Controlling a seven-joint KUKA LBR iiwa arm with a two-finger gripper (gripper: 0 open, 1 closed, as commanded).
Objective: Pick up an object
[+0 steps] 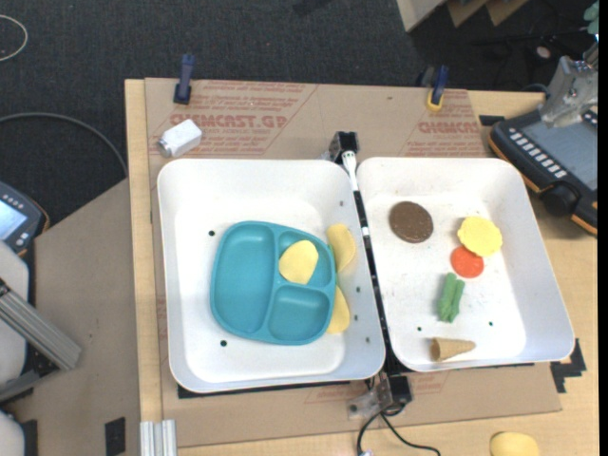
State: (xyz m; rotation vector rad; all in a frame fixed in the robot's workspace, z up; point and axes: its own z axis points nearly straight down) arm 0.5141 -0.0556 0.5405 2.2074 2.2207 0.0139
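The left bin [180, 255] holds a teal divided plate [249, 283] with a yellow piece [299, 261] lying on it. A yellow banana-like piece [343, 245] rests against the plate's right edge. Another yellow piece [339, 313] sits at the plate's lower right. In the right bin [532, 283] lie a brown round disc [411, 222], a yellow flower-shaped piece [480, 236], an orange-red round piece [466, 263], a green stick-like piece [450, 297] and a tan cone [451, 349].
A cardboard sheet [285, 112] lies under both bins, held by a blue clamp [183, 79] and a yellow clamp [438, 88]. A small white object [180, 139] sits at its back left. A dark control pendant [537, 155] lies at the right.
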